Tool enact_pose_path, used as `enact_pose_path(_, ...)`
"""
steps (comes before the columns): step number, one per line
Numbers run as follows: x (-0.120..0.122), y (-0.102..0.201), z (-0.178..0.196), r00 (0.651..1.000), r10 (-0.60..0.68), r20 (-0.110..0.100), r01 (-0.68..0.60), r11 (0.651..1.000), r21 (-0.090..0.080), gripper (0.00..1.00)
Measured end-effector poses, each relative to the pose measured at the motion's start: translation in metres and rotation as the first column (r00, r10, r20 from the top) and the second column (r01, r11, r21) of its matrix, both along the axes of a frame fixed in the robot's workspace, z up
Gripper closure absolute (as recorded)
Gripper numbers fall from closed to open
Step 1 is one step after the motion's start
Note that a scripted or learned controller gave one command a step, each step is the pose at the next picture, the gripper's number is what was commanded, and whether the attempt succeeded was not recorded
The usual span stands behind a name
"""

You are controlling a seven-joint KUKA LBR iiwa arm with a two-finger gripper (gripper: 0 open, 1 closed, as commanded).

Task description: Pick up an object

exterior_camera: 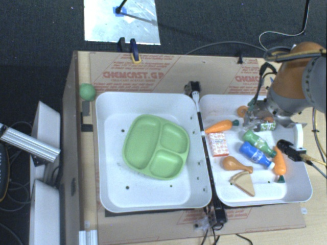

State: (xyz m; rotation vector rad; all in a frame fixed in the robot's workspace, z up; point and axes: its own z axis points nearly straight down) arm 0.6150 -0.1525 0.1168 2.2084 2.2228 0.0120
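In the left bin [110,152], green divided plate [156,146], right bin [296,188], toy food.

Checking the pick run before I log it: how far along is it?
Done: the arm has reached into the right bin, and the gripper sits low at its far side beside an orange toy and a green bottle. In hand: nothing visibly held; finger state unclear. Left: grasp and lift. The carrot, blue bottle and the other toys lie on the bin floor.
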Motion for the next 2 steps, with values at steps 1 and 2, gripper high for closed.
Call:
enact_pose_path(1, 0.000, 0.000, 0.000, 1.000, 0.000, -0.001, 0.000, 1.000, 0.000, 0.00)
enact_pose_path(2, 0.033, -0.011, -0.019, 1.000, -0.002, -0.006, 0.002, 1.000, -0.001, 0.00)
